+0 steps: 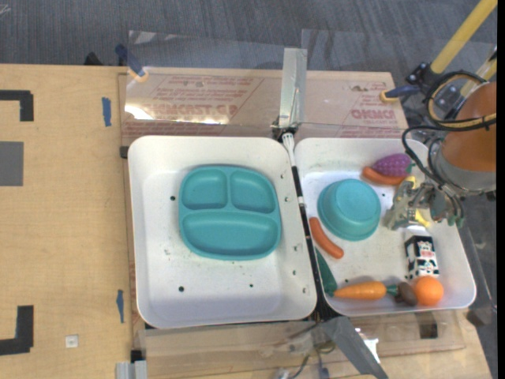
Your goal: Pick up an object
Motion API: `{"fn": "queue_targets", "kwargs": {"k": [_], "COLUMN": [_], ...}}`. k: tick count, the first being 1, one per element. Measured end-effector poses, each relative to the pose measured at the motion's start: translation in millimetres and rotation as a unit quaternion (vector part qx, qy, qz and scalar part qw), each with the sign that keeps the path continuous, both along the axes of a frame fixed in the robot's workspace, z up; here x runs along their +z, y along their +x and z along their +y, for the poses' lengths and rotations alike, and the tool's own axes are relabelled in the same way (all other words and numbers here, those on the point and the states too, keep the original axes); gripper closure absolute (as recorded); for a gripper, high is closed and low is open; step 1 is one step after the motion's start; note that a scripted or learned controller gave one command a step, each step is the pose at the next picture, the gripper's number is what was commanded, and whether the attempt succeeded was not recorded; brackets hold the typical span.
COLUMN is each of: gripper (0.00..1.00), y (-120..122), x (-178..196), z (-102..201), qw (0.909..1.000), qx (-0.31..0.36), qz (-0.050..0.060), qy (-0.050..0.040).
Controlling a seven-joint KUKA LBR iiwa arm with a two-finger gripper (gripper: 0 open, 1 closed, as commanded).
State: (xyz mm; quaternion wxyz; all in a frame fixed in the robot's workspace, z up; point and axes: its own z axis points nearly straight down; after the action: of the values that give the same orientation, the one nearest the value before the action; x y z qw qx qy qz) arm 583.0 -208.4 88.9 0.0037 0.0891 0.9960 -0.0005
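— Where is the gripper (pixel 417 206) right now?

— It hangs over the right bin (pixel 465 290), near the bin's right edge and a bit toward the back. The grey arm (pixel 465 144) comes in from the right side.

— Is it holding something?

— I cannot tell. The tip is a blur of grey and yellow, so I won't guess.

— What could it pick up?

— The closest thing is the little black and white toy (pixel 423 257). It lies just in front of the gripper, toward the bin's front edge. Its long side runs from back to front. The bowl (pixel 349 208) is just beside the gripper too, toward the middle of the bin.

— So which way should it go?

— I think a short move toward the front edge and then down would put it over the toy. The toy is thin, so closing across its short side looks best to me.

— What else is in that bin?

— A purple thing (pixel 392 164) and a small orange piece (pixel 380 177) at the back. A sausage (pixel 326 238) near the left edge. A carrot (pixel 360 291) along the front edge. An orange ball (pixel 428 291) in the front right corner, with a small brown thing (pixel 406 292) touching it.

— And the left bin (pixel 150 212)?

— It has one plate (pixel 230 212) in the middle. The plate has three parts, and I see no food in them.
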Motion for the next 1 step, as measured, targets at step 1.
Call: {"fn": "queue_targets", "kwargs": {"k": [1], "gripper": [1.0], "y": [37.3], "x": [0.0], "z": [25.5], "qw": [0.9984], "qx": [-0.056], "qz": [-0.002], "qy": [0.0002]}}
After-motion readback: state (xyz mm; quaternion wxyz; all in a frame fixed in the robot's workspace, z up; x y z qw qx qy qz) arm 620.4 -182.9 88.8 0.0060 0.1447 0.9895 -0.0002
